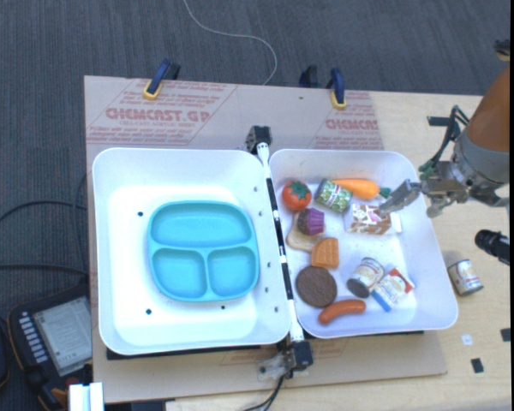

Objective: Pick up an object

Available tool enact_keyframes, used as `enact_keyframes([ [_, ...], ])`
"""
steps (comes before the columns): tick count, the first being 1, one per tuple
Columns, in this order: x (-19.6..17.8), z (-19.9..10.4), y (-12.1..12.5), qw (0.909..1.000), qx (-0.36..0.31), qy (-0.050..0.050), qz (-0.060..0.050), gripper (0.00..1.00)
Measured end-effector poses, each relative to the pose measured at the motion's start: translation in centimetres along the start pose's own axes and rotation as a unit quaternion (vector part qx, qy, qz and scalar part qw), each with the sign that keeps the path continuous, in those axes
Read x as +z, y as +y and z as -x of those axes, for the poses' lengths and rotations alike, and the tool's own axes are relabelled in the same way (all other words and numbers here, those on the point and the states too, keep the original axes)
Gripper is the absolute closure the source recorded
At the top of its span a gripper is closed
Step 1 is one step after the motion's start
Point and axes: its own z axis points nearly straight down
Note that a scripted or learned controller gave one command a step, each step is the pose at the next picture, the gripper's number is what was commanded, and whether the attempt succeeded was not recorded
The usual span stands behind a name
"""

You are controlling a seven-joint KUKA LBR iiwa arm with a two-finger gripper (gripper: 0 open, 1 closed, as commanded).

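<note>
Gripper hovers at the right bin's far right edge, just beside the snack packet; its grip is unclear.

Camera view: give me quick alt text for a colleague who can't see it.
The gripper hangs over the right bin near its top right corner, above toy food including a carrot, tomato and sausage. The left bin holds a blue divided plate.
</note>
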Motion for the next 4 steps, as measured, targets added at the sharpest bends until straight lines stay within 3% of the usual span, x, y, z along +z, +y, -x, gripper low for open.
enact_keyframes([
  [1, 12.1, -6.2, -1.6, 1.0, 0.0, 0.0, 0.003, 0.0],
  [2, 11.0, -6.1, -1.5, 1.0, 0.0, -0.001, 0.005, 1.0],
  [3, 11.1, -6.1, -1.5, 1.0, 0.0, -0.001, 0.004, 0.0],
  [4, 12.0, -9.6, -3.3, 1.0, 0.002, -0.004, 0.007, 0.0],
])
